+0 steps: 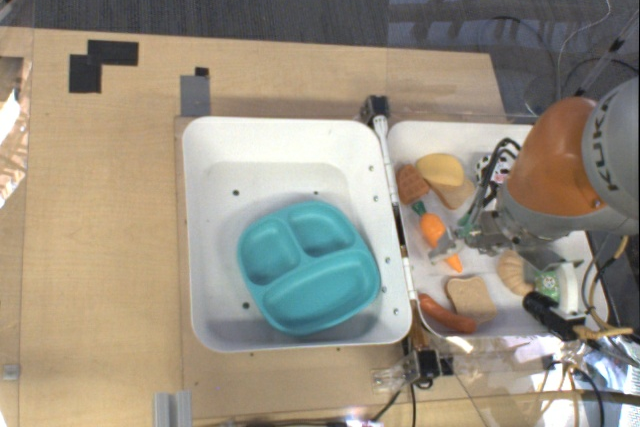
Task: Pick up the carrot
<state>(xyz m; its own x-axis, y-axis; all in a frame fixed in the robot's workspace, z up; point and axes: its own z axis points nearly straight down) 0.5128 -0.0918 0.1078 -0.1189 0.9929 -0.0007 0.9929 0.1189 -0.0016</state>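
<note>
Right now I see the end effector (462,237) beside the small orange carrot (432,229) near the right white bin's (560,327) left wall (finger state: can't tell).

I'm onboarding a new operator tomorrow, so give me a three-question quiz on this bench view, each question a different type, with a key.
1. True or false: the teal divided plate lies in the left bin.
2. Multiple choice: the carrot lies in the right bin
A) on the plate
B) near the divider between the bins
C) on the bare bench
3. Fill in: at the near edge of the right bin, beside the bread slice, lies a reddish ____.

Key: 1 true; 2 B; 3 sausage. The claw hangs over the right bin, just right of the carrot, with nothing visibly between its fingers.
</note>
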